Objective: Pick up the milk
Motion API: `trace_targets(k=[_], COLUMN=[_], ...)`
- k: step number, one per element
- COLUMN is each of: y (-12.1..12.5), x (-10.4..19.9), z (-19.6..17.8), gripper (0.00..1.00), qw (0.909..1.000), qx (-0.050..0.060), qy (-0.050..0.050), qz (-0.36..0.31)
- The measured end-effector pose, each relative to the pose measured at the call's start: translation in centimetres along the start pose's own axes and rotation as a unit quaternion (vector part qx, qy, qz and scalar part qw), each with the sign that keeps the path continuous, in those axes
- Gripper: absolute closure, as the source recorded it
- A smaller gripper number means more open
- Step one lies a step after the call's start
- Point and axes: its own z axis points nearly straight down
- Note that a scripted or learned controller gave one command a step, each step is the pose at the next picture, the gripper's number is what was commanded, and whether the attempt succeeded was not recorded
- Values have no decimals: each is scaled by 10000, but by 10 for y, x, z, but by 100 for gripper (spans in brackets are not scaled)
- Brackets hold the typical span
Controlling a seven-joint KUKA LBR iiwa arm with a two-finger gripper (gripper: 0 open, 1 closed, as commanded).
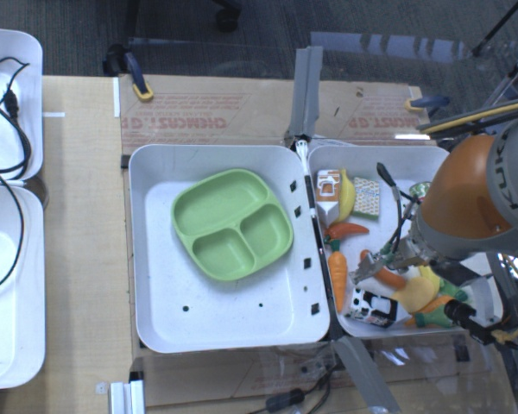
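Milk carton (370, 305), black-and-white, lies at your right bin's (432, 153) near edge. Gripper (373, 266) hovers just above; finger state unreadable. Crowding carrot (337, 280) and corn risk a misgrasp.

The left bin (155, 317) holds a green divided plate (232, 223) near its middle. In the right bin (388, 153), the gripper (373, 266) hangs above a carrot (337, 279) and a black-and-white milk carton (373, 307) at the near edge, a banana (348, 194) toward the far-left corner.
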Motion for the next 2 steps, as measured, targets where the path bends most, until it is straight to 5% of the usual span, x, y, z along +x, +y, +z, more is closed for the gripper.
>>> trace_targets(k=[1, 2], y=[21, 2], x=[-36, 8], z=[-298, -130], gripper=[0, 0], qw=[9952, 9906], qx=[15, 21], qy=[3, 14], qz=[-980, -1365])
